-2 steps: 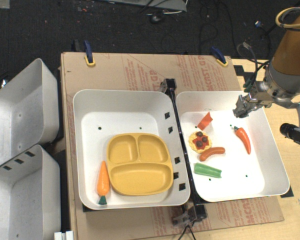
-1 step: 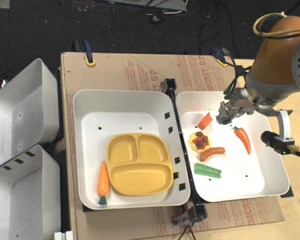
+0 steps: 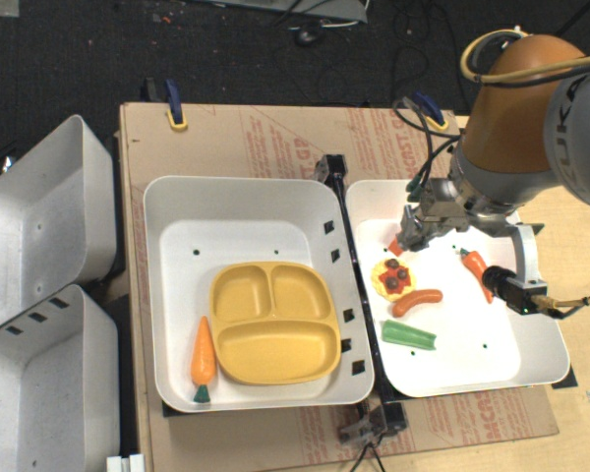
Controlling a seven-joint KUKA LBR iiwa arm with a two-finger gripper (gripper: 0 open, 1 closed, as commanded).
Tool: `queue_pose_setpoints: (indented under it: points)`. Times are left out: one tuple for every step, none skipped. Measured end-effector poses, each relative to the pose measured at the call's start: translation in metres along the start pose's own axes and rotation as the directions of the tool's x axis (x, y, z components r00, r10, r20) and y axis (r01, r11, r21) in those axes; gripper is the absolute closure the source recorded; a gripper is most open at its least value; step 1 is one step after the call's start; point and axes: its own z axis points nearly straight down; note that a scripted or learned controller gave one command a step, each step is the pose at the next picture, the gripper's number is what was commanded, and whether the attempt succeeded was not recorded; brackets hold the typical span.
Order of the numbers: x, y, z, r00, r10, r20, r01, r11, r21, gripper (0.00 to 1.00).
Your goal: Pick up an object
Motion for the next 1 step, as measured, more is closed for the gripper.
queue_pose_setpoints:
  points:
    - [0.0560,-0.0092,-0.0008,1.000,-0.001,0.000,0.001,1.000,0.002,1.00]
